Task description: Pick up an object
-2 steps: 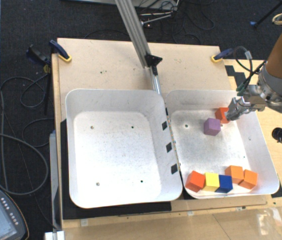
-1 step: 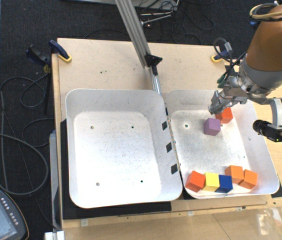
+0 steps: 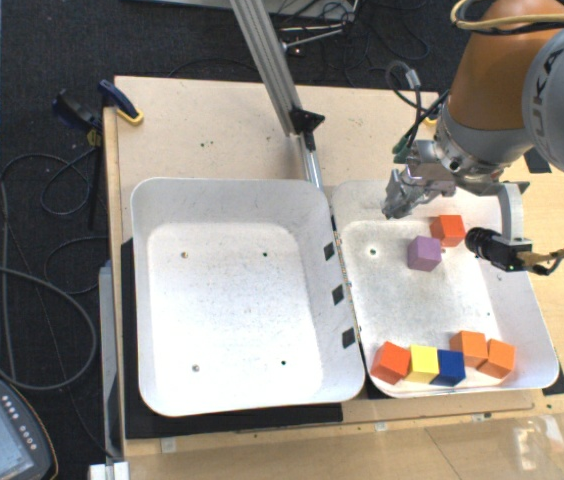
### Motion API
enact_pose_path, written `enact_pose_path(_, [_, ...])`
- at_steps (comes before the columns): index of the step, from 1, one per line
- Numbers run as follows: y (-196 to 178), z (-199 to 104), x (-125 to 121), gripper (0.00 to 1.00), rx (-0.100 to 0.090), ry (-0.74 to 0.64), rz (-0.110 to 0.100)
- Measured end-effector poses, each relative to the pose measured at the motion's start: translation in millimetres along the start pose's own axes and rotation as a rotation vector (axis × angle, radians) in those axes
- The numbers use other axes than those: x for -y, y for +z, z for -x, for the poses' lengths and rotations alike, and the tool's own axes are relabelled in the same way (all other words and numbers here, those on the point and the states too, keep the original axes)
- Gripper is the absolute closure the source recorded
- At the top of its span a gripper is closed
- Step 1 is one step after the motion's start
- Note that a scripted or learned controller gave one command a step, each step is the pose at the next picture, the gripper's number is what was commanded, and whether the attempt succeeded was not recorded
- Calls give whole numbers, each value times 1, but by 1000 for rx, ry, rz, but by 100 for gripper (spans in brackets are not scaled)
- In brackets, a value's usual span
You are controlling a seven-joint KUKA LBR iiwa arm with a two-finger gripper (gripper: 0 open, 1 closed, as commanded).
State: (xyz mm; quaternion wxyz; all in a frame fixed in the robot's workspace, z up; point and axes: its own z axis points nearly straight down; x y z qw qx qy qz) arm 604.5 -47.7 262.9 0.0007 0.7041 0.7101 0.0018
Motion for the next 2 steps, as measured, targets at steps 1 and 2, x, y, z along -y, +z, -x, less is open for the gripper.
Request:
enact_pose_path(1, [-4,-54,-8,100,0,1,-1])
enact_pose_path(2, [-5,-107,-16,100,0,1,-1])
